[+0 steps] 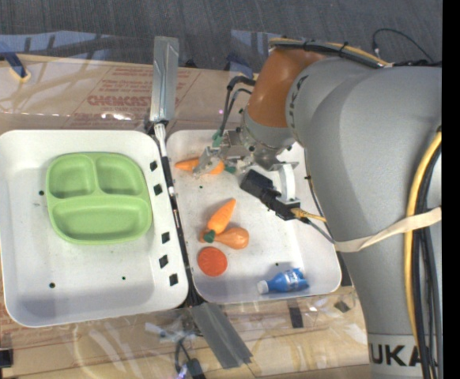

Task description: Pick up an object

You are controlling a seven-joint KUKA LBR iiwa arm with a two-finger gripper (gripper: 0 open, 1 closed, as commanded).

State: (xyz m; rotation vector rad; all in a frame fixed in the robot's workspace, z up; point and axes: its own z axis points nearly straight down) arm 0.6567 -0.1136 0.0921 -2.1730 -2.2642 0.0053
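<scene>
- The left bin (16, 212) holds a green divided plate (98, 197), well apart from the gripper.
- In the right bin (325, 251), a small orange carrot piece (187, 164) lies at the gripper's (214, 160) tip near the far left corner; whether the gripper has hold of it cannot be told.
- Nearer the camera lie a carrot (221, 215), an orange-brown lump (234, 238) touching it, and a red round piece (212, 260).
- A blue bottle (285, 281) lies by the near right corner.

Small orange carrot-like piece (189, 164) lying flat, right bin's (317, 247) upper-left corner, at pincer (213, 163) tip.
</scene>
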